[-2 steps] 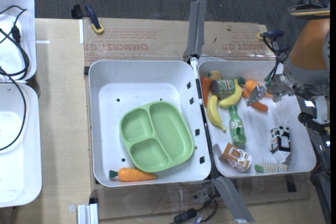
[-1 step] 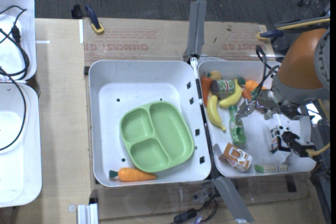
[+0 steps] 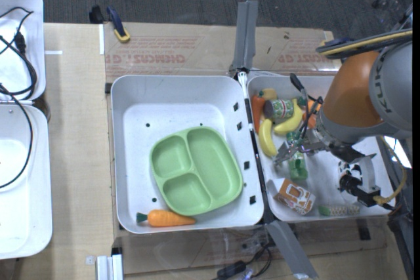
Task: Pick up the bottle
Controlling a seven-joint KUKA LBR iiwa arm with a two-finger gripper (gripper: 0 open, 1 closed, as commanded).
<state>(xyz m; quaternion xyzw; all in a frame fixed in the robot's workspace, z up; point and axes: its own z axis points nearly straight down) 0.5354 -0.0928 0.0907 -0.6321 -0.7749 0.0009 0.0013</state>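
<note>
My gripper [image 3: 289,151] is low in the right bin [image 3: 374,210], near its left wall, with the grey arm and its orange band [image 3: 351,98] reaching in from the right. A small green bottle-like thing [image 3: 298,169] lies right beside the gripper, on its lower right; I cannot tell whether they touch. A green container with a dark lid and a label [image 3: 282,108] lies at the back of the bin against a banana [image 3: 290,122]. A clear crinkled item [image 3: 339,210] rests near the front wall.
A second banana [image 3: 266,139] and orange pieces [image 3: 258,103] lie along the right bin's left wall, and an orange snack packet [image 3: 293,197] lies at the front. The left bin [image 3: 131,141] holds a green divided plate [image 3: 195,170] and a carrot [image 3: 168,218].
</note>
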